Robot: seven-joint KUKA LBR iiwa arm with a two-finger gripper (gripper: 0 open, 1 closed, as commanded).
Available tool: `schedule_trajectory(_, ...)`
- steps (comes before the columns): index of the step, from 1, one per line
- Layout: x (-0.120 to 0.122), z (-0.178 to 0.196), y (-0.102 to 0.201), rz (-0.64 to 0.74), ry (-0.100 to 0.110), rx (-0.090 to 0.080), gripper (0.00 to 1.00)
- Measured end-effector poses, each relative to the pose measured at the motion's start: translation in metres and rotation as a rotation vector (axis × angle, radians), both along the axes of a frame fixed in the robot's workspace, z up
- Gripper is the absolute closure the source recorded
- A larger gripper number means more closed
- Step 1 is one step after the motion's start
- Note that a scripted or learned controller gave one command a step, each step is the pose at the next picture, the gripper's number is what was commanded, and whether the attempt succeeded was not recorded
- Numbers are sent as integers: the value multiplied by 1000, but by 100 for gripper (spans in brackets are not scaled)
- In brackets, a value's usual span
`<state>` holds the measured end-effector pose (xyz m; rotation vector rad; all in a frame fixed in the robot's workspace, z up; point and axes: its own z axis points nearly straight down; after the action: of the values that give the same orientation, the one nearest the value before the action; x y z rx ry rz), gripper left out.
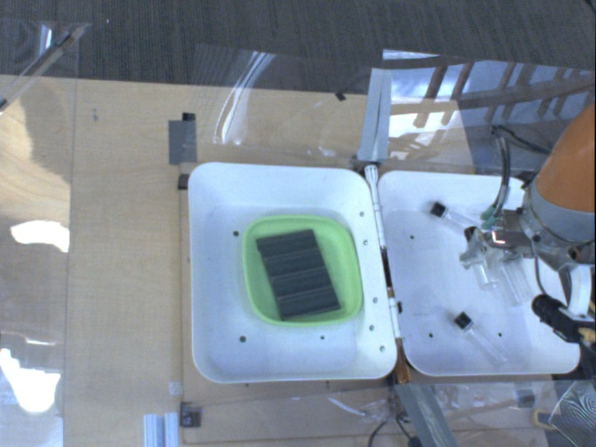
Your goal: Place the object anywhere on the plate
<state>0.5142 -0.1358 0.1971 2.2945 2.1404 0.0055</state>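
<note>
orange-banded arm (568, 180) at 3 o'clock over right bin (419, 343), pincer (489, 245) state cannot tell. dark block (298, 273) lies on green plate (303, 268), left bin (214, 343), so placement looks done.

Daylight falls bright and even over my counter (102, 250), strongest from the upper right, where hard white streaks and slatted reflections glare off a clear sheet (447, 91). More blown-out patches sit along the left edge. The two white bins, the left bin (214, 343) and the right bin (419, 343), nearly wash out, so their rims cast only faint grey shadows. The green plate (256, 291) keeps its colour well. Focus is soft throughout, and my arm (568, 175) blurs at the right.
</note>
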Motion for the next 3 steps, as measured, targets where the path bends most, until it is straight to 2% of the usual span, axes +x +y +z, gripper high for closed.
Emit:
schedule_trajectory(1, 0, 0, 0, 0, 0, 0, 0)
schedule_trajectory(2, 50, -20, -51, 44, 2, -1, 0)
schedule_trajectory(3, 51, 14, -67, 16, 0, -2, 0)
